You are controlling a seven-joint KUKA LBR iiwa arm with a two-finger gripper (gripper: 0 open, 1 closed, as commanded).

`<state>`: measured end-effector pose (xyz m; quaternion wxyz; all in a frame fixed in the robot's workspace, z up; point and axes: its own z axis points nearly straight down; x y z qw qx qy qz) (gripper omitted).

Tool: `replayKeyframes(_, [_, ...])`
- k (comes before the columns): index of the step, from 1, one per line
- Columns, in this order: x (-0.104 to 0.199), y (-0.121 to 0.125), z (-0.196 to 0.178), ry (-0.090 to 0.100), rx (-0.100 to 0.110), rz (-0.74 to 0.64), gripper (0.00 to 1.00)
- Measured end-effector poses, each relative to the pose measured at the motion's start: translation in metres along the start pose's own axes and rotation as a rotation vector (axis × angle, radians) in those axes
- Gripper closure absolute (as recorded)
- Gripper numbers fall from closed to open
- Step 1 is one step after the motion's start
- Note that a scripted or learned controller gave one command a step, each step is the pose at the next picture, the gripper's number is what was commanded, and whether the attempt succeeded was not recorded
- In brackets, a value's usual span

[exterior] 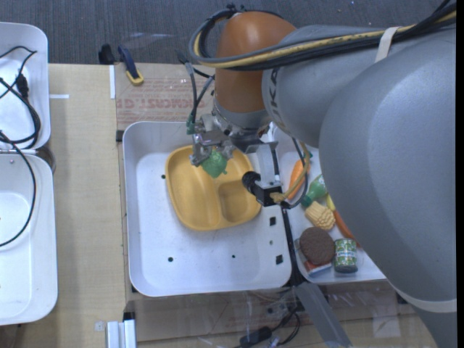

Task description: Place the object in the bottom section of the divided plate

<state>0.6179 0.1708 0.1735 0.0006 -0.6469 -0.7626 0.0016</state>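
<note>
A yellow divided plate (196, 194) lies in the left white bin (156, 252), tilted, with a large section at the left and a smaller one at the lower right. My gripper (210, 154) hangs over the plate's upper edge, reaching down from the orange wrist band. A green leafy toy (216, 165) shows between its fingers, just above the plate's upper part. The gripper is shut on it.
The right bin (362, 272) holds a carrot (296, 180), a corn cob (320, 214), a brown cookie (316, 245), a green can (346, 256) and a green item (317, 189). My grey arm covers much of the right side. A cardboard sheet (156, 96) lies behind the bins.
</note>
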Motion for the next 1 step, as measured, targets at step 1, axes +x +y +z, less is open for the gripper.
replayKeyframes(1, [-0.0004,0.0001,-0.0002,0.0,0.0,0.001,0.0])
